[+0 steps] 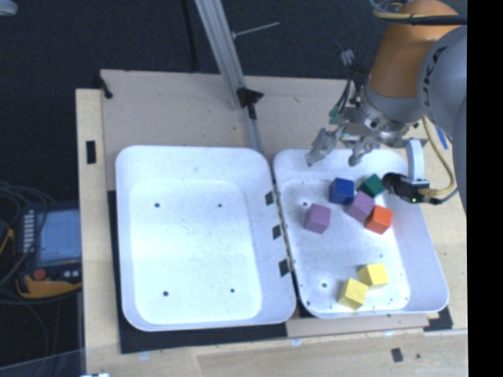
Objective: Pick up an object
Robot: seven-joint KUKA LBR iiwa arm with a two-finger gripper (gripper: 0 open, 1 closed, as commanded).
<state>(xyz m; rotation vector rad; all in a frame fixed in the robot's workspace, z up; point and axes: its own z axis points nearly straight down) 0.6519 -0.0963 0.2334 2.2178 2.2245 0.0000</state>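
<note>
Since every block lies in the right bin (424, 289), that is where a pick must be made: a blue block (341, 191), a green block (372, 185), two purple blocks (317, 217) (361, 206), an orange block (379, 219) and two yellow blocks (374, 274) (353, 292). They look like small, stiff, light cubes with flat, smooth faces, so squeezing two opposite sides should hold them, though one might slip if caught by a corner. Standing alone, the left purple block seems easiest to grasp. Above the bin's far edge hangs the gripper (339, 149), fingers spread apart with nothing between them. Beside it, the left bin (126, 210) carries no blocks.
</note>
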